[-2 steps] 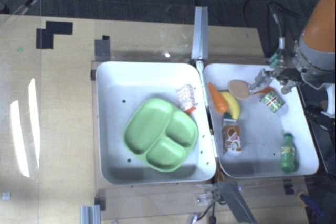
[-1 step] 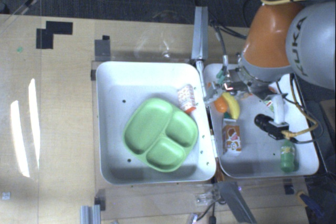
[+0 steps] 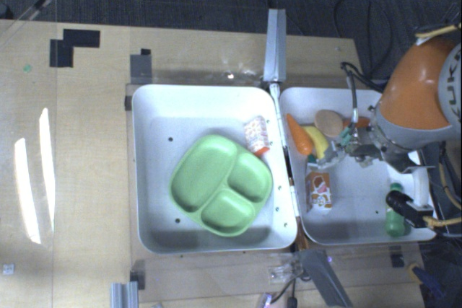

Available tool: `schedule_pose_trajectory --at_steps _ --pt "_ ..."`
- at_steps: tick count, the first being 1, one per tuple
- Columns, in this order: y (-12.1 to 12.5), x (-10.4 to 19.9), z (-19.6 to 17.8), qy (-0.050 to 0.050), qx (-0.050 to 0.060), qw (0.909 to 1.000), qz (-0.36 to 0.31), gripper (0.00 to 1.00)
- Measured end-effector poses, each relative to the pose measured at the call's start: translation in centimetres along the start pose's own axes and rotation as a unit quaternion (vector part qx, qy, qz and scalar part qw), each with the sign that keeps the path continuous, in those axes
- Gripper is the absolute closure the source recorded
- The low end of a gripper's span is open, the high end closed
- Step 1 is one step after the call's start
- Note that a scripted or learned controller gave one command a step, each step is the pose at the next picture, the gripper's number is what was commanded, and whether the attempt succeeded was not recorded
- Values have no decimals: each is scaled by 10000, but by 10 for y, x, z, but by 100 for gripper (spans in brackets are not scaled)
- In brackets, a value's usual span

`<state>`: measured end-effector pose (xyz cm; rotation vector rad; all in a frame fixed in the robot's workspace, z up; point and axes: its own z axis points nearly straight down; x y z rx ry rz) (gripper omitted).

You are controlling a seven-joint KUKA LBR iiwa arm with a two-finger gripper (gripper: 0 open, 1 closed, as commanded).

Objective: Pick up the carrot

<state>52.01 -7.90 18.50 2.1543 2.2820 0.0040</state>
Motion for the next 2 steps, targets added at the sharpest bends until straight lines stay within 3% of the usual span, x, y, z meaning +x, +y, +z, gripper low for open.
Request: schedule_pose_trajectory --at_steps 1,2 --pt "124 -13 38 -2 4 9997 264 0" --pt "131 64 -1 2 -15 9993 -372 0"
